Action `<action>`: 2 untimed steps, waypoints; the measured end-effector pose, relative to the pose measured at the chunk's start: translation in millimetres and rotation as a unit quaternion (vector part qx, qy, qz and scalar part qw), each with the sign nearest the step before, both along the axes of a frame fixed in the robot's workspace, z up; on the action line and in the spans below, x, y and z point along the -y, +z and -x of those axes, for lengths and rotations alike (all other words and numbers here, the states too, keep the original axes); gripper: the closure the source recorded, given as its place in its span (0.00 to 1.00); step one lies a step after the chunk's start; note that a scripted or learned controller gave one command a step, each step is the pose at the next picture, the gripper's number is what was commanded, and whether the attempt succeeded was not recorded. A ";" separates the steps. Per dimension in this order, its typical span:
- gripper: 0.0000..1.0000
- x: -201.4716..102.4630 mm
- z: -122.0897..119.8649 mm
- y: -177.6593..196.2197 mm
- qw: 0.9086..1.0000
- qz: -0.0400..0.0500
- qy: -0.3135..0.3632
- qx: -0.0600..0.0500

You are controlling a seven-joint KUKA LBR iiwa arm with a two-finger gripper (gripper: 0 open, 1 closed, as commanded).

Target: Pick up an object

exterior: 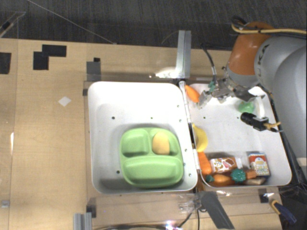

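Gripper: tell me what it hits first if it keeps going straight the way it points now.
The gripper points toward the view's left, near the far end of the right bin. The first thing in line looks like the orange piece by the divider between the bins, though depth is hard to judge.

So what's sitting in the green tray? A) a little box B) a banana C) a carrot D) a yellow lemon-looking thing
D: a round yellow lemon-like fruit sits in the upper right compartment of the green tray, in the left bin.
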State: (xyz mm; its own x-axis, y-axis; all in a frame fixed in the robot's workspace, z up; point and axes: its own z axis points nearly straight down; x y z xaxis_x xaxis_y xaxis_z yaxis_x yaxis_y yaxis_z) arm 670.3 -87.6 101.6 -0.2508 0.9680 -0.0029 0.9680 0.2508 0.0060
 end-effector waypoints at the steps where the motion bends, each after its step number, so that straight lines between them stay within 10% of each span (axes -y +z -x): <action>1: 0.00 97.4 18.0 35.0 1.000 0.001 -0.023 0.001; 2: 0.00 109.9 29.2 2.7 1.000 0.000 -0.029 0.001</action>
